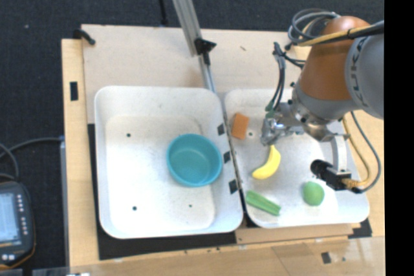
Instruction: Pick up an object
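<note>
Your gripper [273, 131] hangs over the right bin [294, 220], just above the banana [268, 164]; you cannot tell how its fingers stand. In that bin you also see an orange block [239, 126], a green lime [313, 193] and a green stick [262, 202]. The left bin [129, 106] holds a blue bowl [194, 159]

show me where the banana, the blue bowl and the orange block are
banana [268, 163], camera view, middle of its curved body
blue bowl [194, 160], camera view, inside of the bowl's floor
orange block [239, 127], camera view, centre of its top face
</note>
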You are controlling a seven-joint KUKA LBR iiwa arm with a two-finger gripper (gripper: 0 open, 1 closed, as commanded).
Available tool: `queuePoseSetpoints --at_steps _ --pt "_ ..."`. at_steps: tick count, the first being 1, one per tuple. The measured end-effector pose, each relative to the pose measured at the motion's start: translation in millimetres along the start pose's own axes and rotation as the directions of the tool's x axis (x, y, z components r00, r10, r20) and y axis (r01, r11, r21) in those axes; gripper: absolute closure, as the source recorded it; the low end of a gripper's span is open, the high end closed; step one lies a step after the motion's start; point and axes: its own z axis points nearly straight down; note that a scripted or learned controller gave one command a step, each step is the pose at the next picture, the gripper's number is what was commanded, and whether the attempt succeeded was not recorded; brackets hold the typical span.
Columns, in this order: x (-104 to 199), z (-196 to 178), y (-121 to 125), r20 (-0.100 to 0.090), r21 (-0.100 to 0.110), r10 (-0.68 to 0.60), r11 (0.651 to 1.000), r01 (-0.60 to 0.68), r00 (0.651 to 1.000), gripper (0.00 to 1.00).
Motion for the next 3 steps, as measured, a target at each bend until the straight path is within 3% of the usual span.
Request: queuePoseSetpoints --at_steps 3 --pt "148 -26 24 -0.001 0.002 -0.001 1.000 0.001 1.000 1.00"
